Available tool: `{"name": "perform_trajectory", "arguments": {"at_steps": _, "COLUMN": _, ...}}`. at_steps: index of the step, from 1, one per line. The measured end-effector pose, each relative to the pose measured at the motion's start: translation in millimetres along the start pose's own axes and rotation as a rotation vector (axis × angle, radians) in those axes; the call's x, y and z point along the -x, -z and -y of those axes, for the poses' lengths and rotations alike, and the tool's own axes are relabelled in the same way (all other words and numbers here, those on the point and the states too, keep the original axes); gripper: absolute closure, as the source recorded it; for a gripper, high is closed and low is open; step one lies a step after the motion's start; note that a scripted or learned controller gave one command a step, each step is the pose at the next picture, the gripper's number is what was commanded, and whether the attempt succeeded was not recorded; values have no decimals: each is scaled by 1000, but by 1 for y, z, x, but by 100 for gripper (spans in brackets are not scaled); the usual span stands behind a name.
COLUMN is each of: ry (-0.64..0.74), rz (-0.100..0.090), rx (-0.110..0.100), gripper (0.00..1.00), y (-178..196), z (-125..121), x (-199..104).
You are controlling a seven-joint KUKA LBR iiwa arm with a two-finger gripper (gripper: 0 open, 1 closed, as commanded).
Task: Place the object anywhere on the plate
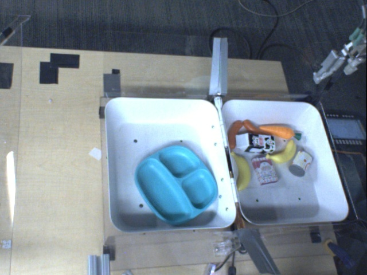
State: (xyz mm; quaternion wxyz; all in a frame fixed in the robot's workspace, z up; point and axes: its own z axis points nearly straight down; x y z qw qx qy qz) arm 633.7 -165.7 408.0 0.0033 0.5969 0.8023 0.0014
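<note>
While the end effector [338, 62] hangs high at the far right, away from both bins, I cannot tell how it is set. It holds nothing I can see. A blue plate [175, 183] with three parts lies in the left bin [123, 153]. In the right bin [330, 171] sit a carrot [274, 131], two bananas [243, 173], a small cup [300, 162], a pink packet [265, 171] and a black and white box [255, 143], all close together.

Light wooden bench [51, 171] with black tape marks [57, 65], dark carpet floor [114, 10] beyond, loose cable [269, 7]
</note>
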Motion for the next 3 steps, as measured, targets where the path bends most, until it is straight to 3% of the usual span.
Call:
{"name": "perform_trajectory", "arguments": {"at_steps": 1, "ry": 4, "rz": 4, "rx": 7, "gripper": 100, "y": 13, "z": -2, "x": -1}}
{"name": "perform_trajectory", "arguments": {"at_steps": 2, "ry": -98, "rz": 0, "rx": 2, "gripper": 100, "y": 29, "z": -35, "x": -13}}
{"name": "perform_trajectory", "arguments": {"at_steps": 3, "ry": -98, "rz": 1, "rx": 1, "gripper": 0, "y": 29, "z": -35, "x": -13}}
